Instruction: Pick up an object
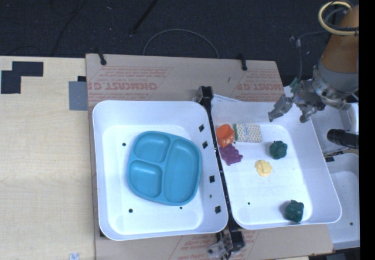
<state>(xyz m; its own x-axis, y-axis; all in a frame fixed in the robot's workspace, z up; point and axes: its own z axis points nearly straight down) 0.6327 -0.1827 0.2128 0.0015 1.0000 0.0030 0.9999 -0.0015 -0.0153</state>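
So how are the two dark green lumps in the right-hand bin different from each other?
The upper green lump lies near the bin's far side, beside the yellow piece; the lower green lump sits alone near the front corner. The lower one looks slightly larger. Both are dark green, knobbly and lying loose, apart from the gripper.

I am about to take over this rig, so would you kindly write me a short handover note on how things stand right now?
Gripper: open, holding nothing, poised over the far right corner of the right bin.
Right bin holds: orange piece and purple piece near the divider, patterned block beside the orange piece, yellow piece mid-bin, dark green piece to its right, second dark green piece at the near right corner.
Left bin: blue divided plate.
Done: nothing picked yet.
Left: choose an object, descend, grasp, lift. The first dark green piece looks nearest.
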